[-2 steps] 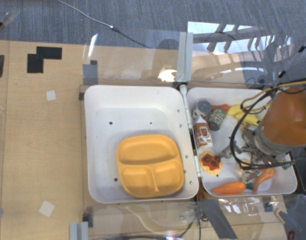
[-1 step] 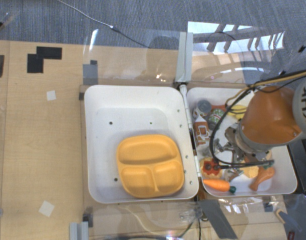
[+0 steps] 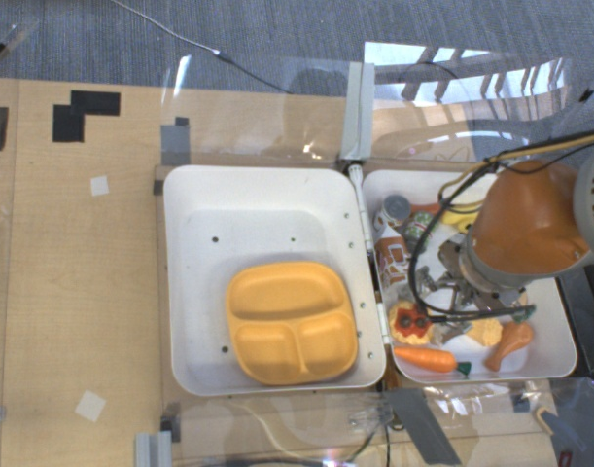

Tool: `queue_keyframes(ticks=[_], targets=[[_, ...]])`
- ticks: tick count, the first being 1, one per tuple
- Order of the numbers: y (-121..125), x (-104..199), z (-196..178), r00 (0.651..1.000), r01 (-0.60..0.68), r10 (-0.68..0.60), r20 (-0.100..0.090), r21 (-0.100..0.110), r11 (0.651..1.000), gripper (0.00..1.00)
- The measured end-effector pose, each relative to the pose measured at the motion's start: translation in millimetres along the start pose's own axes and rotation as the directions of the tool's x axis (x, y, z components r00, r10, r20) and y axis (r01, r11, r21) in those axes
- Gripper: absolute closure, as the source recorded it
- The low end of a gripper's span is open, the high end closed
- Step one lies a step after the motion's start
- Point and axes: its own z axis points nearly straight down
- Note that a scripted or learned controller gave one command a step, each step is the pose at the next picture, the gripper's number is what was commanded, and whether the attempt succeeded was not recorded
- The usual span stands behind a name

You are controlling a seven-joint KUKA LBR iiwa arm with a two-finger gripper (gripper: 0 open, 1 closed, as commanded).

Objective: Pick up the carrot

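The carrot (image 3: 425, 359), orange with a green stub at its right end, lies flat along the front wall of the right bin (image 3: 567, 343). My gripper (image 3: 437, 295) hangs below the orange wrist band (image 3: 525, 224), over the middle of the right bin. It sits above and slightly right of the carrot, apart from it. The arm's bulk hides the bin's middle.
Around the carrot lie a red and yellow toy food (image 3: 410, 322), a cheese piece (image 3: 486, 332) and a drumstick (image 3: 510, 343). A brown bottle (image 3: 390, 253) and a grey cap (image 3: 397, 206) lie by the divider. The left bin (image 3: 204, 222) holds a yellow divided plate (image 3: 292, 321).
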Motion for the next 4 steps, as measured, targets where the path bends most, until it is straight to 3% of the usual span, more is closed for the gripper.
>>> queue_keyframes(ticks=[1, 2, 3, 4], targets=[[21, -13, -86, 0.898, 0.439, -0.439, -0.004, -0.012, 0.898, 1.00], [32, 1, -83, 0.698, 0.716, -0.716, 0.000, -0.019, 0.697, 1.00], [4, 22, -74, 0.195, 0.981, -0.981, 0.011, -0.017, 0.195, 1.00], [15, 17, -36, -0.163, 0.986, -0.986, 0.021, -0.014, -0.163, 1.00]])
